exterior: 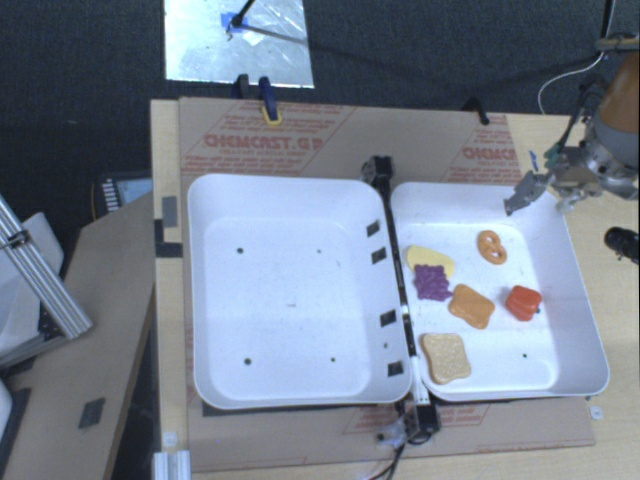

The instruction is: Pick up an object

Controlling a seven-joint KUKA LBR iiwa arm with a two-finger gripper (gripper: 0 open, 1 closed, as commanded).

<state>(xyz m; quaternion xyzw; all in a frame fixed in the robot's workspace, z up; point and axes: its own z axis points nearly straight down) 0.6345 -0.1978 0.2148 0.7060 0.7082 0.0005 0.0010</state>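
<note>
Arm and bench clutter running out of frame

The grey arm with an orange band (618,108) is running off the right edge, so only its wrist end is showing; the two grey fingers of its gripper (548,194) are blurring into one another, too unclear to tell how they are set. A silver slotted metal rail (35,268) is being cut by the left edge.
</note>
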